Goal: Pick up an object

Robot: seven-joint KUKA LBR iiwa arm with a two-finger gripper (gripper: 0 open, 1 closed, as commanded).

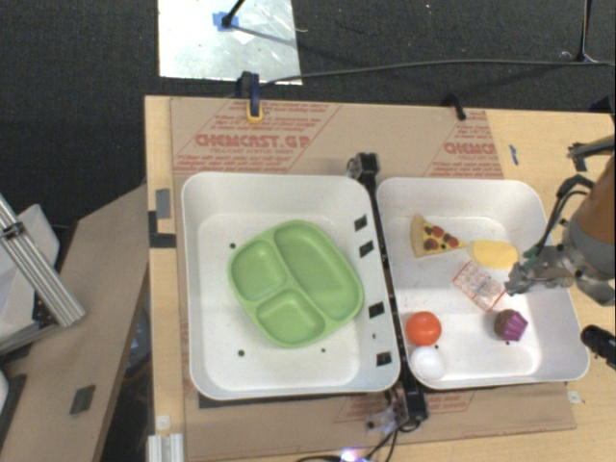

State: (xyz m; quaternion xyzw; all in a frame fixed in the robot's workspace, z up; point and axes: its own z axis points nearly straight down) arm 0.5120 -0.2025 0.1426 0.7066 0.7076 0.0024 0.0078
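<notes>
Your gripper [520, 279] hangs low in the right bin [452, 195], crowded between the pink packet [478, 284], the yellow piece [495, 253] and the purple toy [510, 324]. Descend carelessly and you may nudge all three aside. Whether it is released or clenched, you cannot tell: its tip is small and blurred.

Plastic looking smooth, board looking matt

Both white bins [207, 258] are showing a smooth, faintly glossy plastic finish, and the green divided plate [294, 282] is looking like matt moulded plastic. The bench top [404, 138] is appearing as dull brown printed cardboard. Beyond the bench's far edge a crinkled shiny sheet [226, 27] is glinting against rough dark carpet [77, 85].
</notes>
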